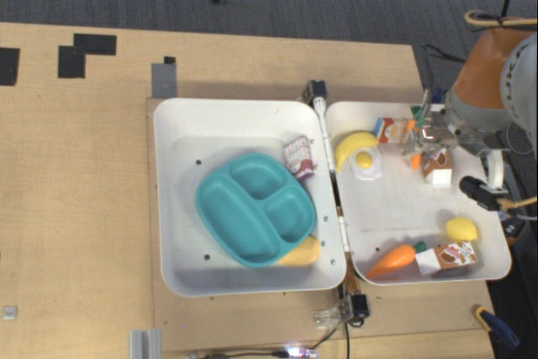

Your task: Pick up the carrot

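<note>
The carrot (pixel 393 259) is orange with a green stub. It lies on its side at the near edge of the right bin (pixel 395 210), close to the front left corner. A small brown and white carton (pixel 454 256) touches its green end. My gripper (pixel 426 133) hangs over the far right part of the same bin, well away from the carrot. It is just above a small brown and white box (pixel 437 168) and an orange piece (pixel 414 162). The grey and orange arm (pixel 496 84) comes in from the right.
The right bin also holds a banana (pixel 353 145), a fried egg toy (pixel 366 164), a small carton (pixel 388 130) and a lemon (pixel 461 229). In the left bin (pixel 176 181) lie a teal divided plate (pixel 255 208), a small packet (pixel 298 157) and a yellow item (pixel 301 253).
</note>
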Action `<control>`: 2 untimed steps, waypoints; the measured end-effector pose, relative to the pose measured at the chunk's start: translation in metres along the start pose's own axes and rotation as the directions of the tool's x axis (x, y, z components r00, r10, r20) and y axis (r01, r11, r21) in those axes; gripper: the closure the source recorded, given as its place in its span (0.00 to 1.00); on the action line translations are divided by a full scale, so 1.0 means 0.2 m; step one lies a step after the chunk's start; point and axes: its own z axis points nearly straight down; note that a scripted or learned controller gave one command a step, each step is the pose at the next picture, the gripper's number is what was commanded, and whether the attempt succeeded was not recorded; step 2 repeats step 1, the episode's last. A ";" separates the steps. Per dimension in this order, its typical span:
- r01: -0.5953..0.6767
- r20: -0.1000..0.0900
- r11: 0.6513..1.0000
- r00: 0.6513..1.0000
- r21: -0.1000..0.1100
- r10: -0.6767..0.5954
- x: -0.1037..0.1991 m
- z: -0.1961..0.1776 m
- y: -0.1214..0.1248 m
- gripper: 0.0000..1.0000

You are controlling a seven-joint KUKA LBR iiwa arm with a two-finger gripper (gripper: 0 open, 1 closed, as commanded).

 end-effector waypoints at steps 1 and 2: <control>0.002 0.001 1.000 1.000 -0.004 -0.002 0.00 -0.06 0.01 1.00; 0.002 0.001 1.000 1.000 -0.004 -0.002 0.00 -0.06 0.01 1.00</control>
